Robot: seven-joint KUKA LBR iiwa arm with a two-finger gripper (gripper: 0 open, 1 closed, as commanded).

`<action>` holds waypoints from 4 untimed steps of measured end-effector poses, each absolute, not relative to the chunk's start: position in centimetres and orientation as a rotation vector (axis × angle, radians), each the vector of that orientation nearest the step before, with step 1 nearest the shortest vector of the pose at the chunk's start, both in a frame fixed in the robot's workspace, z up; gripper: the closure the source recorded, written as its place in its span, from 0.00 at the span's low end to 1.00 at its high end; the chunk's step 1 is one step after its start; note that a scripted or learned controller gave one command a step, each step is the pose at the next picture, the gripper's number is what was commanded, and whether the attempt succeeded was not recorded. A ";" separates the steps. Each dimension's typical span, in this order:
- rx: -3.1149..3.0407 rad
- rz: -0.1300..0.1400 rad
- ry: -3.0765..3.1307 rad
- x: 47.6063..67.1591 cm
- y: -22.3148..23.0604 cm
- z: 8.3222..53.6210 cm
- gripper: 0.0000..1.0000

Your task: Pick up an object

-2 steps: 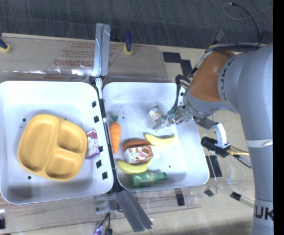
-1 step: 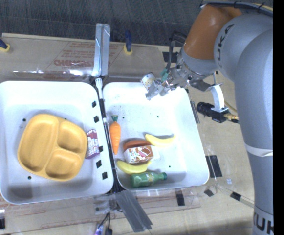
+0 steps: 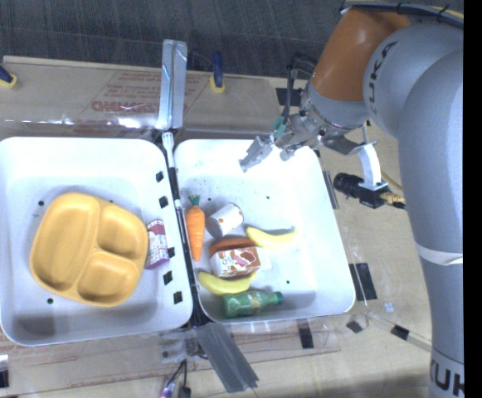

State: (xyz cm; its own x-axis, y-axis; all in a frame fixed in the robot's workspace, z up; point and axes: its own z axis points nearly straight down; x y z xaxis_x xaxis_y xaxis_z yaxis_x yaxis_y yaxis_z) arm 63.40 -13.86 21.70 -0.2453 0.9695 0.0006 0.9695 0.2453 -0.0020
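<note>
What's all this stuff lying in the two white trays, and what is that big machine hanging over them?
Bins: two, white, side by side on the bench.
Divided plate: one, yellow, left bin.
Small packet: one, purple and white, left bin, beside the plate.
Carrot: one, orange, right bin, near the divider.
Bananas: two, yellow, right bin.
Small can: one, white, right bin.
Tub: one, red and white, right bin.
Bottle: one, green, right bin's front edge.
Arm: one, grey with orange band, from the right.
Gripper: one, over the right bin's back.
</note>
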 end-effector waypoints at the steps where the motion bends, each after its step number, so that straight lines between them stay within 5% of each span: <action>1: -1.916 -0.011 -2.503 57.2 -12.7 12.1 0.00; 2: -1.963 0.001 -2.452 50.7 -9.8 9.1 0.00; 3: -1.836 0.001 -2.547 53.1 -9.7 9.1 0.00; 4: -1.829 0.004 -2.551 53.1 -9.7 10.0 1.00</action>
